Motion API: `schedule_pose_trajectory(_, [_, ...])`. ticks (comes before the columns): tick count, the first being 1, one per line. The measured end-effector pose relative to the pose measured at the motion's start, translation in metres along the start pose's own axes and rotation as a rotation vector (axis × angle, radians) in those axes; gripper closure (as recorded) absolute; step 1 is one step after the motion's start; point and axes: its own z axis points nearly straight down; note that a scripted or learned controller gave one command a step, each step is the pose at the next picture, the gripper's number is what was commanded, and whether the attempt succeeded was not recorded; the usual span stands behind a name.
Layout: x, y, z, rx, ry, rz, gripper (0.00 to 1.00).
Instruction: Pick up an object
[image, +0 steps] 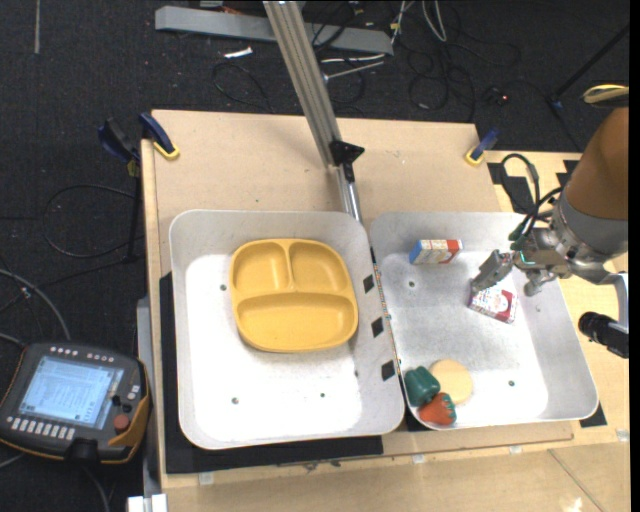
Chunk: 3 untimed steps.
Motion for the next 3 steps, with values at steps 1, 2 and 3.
schedule_pose_trajectory(1, [0.0, 0.0, 0.0, 0.0, 0.0, 0.001, 0.0])
schedule_pose_trajectory(2, [0.0, 0.002, 0.043, 0.003, 0.0, 0.002, 0.0])
schedule_pose_trajectory(3, [0.002, 0.0, 0.087, 0.003, 0.0, 0.002, 0.0])
